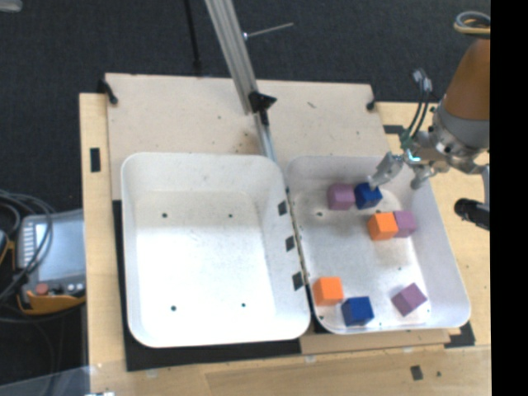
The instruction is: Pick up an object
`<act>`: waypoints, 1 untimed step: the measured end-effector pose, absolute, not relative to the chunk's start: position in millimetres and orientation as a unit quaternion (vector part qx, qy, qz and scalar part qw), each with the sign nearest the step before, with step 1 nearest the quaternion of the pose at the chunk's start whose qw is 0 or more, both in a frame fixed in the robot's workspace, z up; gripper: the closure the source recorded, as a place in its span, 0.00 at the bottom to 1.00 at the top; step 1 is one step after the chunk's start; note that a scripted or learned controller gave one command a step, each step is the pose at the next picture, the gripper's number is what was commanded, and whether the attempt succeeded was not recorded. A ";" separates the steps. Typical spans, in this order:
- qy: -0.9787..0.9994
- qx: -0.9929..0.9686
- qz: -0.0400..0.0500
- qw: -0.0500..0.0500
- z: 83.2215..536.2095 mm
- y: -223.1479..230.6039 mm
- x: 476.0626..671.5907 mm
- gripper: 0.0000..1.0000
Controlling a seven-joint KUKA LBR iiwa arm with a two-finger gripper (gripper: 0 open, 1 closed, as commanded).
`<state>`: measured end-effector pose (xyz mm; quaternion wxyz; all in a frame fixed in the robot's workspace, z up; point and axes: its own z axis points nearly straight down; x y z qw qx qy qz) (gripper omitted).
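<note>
My gripper (398,180) hangs over the far right part of the right bin (437,258), fingers spread open with nothing between them. Its left fingertip (379,177) ends just above a blue cube (368,195), which sits beside a purple cube (341,196). A little nearer lie an orange cube (382,225) and a purple cube (404,222), touching each other. Along the bin's near edge are an orange cube (329,289), a blue cube (357,310) and a purple cube (408,299).
The left bin (206,246) lies next to the right one, sharing a raised rim (293,238). A slanted metal pole (235,48) rises from the back of the bench. A grey device with cables (45,258) sits off the left side.
</note>
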<state>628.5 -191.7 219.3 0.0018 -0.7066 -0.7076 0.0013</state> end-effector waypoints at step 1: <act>-0.709 -0.706 0.001 -0.001 222.7 -192.0 629.4 0.00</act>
